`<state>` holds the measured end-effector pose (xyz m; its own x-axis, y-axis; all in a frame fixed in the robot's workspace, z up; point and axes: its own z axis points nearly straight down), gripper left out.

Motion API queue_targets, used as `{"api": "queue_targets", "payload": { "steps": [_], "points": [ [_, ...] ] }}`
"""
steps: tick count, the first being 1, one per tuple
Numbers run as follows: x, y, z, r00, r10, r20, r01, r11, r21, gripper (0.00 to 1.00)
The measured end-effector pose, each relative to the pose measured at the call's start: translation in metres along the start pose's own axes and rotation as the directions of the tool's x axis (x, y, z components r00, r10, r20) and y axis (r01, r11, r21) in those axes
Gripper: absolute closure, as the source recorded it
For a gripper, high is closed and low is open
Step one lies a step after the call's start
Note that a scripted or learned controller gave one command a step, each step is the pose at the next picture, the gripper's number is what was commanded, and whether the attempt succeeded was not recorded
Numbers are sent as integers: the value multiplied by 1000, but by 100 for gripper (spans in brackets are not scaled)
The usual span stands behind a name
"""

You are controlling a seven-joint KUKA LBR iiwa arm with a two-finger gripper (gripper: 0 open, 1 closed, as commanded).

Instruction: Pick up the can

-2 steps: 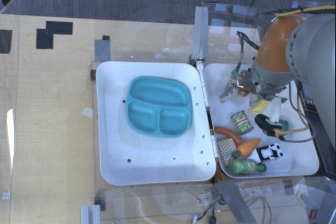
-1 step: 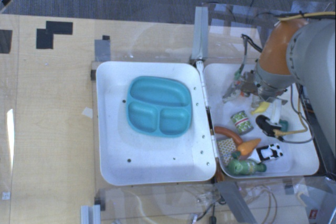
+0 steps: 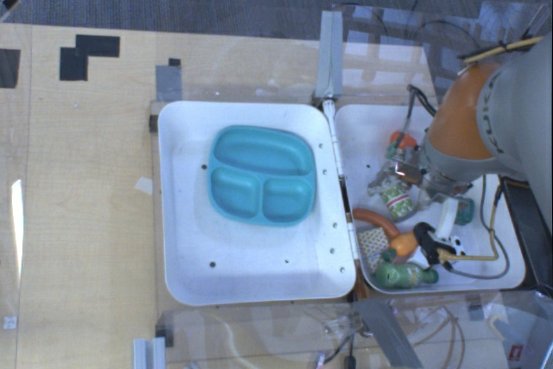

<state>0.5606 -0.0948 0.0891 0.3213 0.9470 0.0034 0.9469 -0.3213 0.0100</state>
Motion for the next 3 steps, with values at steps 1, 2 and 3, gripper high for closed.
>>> {"api": "queue_targets", "payload": {
  "steps": [1,2,3],
  "points": [
    [2,3,-12,1000,1,-3,-1,1000,-9,100],
    [48,9,-96,1000,-23,1,23,1000,5,100],
    [48,-23,-95,995,98,3,-98,995,9,100]
  ]
}}
